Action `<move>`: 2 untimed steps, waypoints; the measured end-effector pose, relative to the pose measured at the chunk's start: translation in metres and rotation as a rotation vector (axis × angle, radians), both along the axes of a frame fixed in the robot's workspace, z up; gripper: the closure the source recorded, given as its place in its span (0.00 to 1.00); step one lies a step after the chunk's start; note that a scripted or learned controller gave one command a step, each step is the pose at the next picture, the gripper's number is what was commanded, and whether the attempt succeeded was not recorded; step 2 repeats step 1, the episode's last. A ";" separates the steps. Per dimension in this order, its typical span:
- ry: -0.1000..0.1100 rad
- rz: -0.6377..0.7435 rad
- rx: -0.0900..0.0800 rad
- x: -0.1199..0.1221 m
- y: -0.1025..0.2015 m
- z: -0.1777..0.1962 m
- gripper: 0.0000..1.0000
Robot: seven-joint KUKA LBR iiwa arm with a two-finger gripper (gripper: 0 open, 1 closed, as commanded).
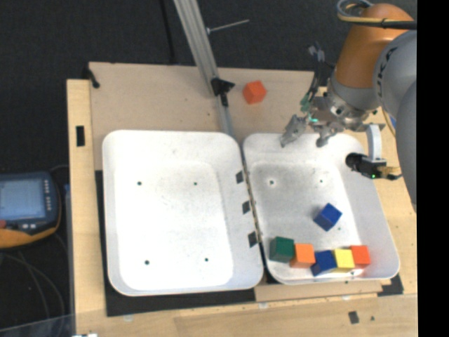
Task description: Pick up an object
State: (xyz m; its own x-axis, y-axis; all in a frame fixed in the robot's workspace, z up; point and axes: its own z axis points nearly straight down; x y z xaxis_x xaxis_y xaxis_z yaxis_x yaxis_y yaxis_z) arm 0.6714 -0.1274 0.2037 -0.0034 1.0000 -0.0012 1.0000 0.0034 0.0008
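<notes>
My gripper (pixel 306 137) hangs over the far edge of the right bin (pixel 295 174), open, with nothing between its fingers. A blue cube (pixel 327 216) sits alone in the right bin's middle right. Along that bin's near wall stands a row of cubes: green (pixel 282 248), orange (pixel 304 253), blue (pixel 323 262), yellow (pixel 344 258) and orange-red (pixel 360 255). The gripper is well behind all of them.
An orange cube (pixel 255 92) lies on the bench behind the bins. A slanted metal rail (pixel 198 41) rises from the back between the bins. The left bin (pixel 172 209) sits beside the right one. A handheld pendant (pixel 27 206) lies off the bench at left.
</notes>
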 end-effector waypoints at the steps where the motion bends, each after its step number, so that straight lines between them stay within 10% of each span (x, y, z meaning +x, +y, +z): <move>1: 0.010 -0.007 0.001 -0.077 -0.016 -0.052 0.00; 2: 0.010 -0.007 0.001 -0.077 -0.016 -0.052 0.00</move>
